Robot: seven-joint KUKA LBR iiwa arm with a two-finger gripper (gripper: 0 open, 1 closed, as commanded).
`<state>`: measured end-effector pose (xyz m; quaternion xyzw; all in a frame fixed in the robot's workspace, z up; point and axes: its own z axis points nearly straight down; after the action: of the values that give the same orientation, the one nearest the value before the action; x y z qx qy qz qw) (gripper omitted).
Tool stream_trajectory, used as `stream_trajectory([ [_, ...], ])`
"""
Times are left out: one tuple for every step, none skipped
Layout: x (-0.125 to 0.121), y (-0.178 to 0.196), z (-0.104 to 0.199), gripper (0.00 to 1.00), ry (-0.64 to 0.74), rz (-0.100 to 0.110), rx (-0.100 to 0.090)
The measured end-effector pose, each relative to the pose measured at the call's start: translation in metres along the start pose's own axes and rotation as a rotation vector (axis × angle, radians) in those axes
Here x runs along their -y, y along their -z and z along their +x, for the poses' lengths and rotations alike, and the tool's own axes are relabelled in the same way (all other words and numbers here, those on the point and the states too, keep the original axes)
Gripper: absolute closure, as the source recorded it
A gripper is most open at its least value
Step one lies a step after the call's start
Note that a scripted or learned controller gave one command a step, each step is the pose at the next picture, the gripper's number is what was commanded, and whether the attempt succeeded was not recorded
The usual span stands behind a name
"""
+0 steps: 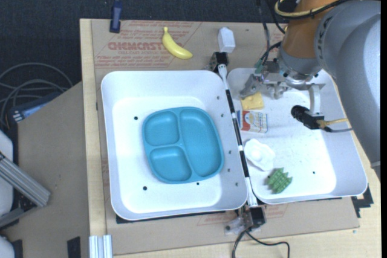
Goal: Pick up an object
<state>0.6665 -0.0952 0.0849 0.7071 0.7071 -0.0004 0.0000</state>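
Nearest me, in the front of the right bin (338, 181), I note a small green knobbly object (279, 180), its long axis running from front-left up toward back-right. Just behind and left of it lies a crumpled white lump (260, 153), soft-looking, with no clear long axis. Behind that sits a small flat packet (254, 121), white with a red patch on its left part; there is print on it but I cannot read it. Its long side runs across the bin, left to right. Further back, a pale yellow wedge (254, 101) lies just beside the bin's left wall, its point toward the back.

The left bin (121, 148) holds a blue divided tray (181, 144), three compartments, long axis tilted front-left to back-right.

The gripper (265, 84) is low over the back of the right bin, directly above the yellow wedge and very near it. I cannot tell whether it is closed on anything; contact with the wedge is not resolvable. A black piece with a yellow cable (307, 116) hangs at the arm's side, over the bin.

Farthest back, on the bench board, a yellow banana (175, 46) curves with one tip pointing back. Red lettering (134, 45) beside it is printed on the board; the large word looks like "CHEMCAST", smaller lines unreadable.
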Motion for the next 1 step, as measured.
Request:
stream_trajectory([
  [0.0, 0.0001, 0.0031, 0.0, 0.0, 0.001, 0.0],
])
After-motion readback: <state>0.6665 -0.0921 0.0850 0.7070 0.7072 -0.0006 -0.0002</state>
